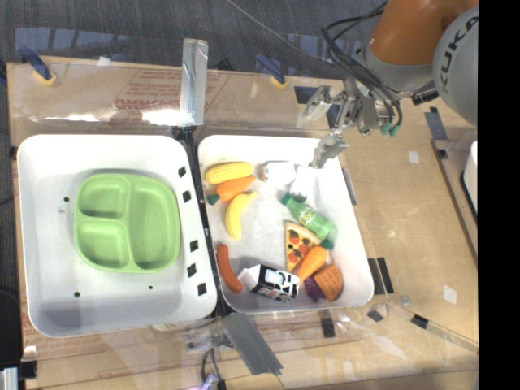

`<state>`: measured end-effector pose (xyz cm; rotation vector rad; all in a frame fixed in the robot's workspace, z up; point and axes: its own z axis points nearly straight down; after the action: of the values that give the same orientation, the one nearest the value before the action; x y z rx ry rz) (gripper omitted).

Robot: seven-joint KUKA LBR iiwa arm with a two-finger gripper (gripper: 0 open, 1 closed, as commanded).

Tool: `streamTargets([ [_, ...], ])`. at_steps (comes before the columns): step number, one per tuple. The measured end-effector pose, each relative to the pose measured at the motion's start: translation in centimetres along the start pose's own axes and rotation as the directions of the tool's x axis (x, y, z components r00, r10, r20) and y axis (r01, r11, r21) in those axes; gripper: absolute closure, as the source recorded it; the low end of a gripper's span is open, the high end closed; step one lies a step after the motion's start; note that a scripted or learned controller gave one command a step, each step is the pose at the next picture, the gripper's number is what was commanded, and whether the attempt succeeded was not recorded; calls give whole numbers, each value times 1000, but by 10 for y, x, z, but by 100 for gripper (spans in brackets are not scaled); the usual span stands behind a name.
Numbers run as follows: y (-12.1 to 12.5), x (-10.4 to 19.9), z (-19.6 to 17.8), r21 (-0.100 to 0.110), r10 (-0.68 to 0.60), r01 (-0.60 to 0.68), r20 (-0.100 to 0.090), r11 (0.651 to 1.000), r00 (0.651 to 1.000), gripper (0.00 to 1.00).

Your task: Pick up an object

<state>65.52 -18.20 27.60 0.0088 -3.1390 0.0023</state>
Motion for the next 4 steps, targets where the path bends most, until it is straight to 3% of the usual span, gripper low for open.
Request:
streamTargets([
  [1,-9,-1,127,-7,-338,338,-4,941,941,0],
  [2,8,7,180,7,-595,595,10,803,803,0],
  [3,76,-2,181,9,-602,602,-7,798,799,0],
  [4,82,44,180,13,-569,569,5,822,822,0],
])
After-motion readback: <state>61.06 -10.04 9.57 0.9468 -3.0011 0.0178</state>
